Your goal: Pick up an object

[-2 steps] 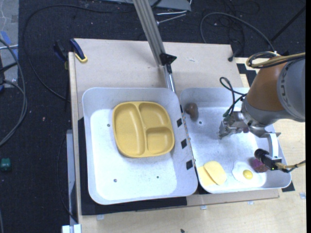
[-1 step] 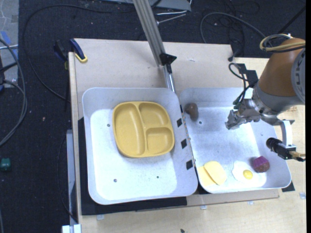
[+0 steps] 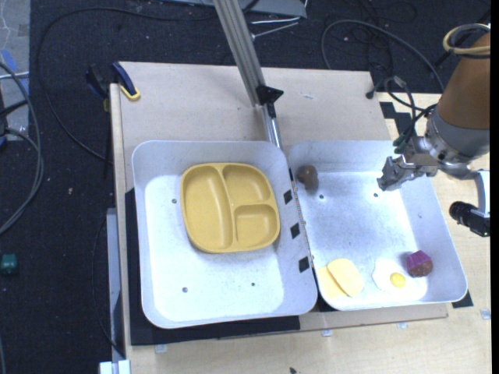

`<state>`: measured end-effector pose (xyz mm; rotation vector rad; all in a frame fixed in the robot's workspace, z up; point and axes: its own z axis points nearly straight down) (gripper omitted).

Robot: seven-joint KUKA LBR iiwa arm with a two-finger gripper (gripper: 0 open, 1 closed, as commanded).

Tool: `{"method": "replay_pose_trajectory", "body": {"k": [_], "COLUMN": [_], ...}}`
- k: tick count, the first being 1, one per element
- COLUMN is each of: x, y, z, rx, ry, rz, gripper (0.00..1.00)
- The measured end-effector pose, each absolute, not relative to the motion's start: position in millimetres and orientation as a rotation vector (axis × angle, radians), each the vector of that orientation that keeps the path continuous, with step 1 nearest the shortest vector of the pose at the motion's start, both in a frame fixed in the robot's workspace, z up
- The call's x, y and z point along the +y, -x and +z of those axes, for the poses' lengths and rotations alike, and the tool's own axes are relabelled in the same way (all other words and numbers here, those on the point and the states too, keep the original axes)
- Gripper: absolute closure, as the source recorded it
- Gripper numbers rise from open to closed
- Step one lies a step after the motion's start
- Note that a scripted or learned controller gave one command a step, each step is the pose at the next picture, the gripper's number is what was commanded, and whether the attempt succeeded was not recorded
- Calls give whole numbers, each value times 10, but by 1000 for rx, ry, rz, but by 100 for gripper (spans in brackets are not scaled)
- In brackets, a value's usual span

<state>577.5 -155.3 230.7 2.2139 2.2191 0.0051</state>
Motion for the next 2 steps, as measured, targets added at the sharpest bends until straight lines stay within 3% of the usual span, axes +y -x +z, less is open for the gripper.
{"method": "replay_pose_trajectory", "body": {"k": [1,2], "x": [-1554,-1098], "y": [-5785,-5850], "z": [2791,2701], "rx": [2222,2229], "ry": [-2215,-2214], "rz": [3,0], "gripper": [100,100]}}
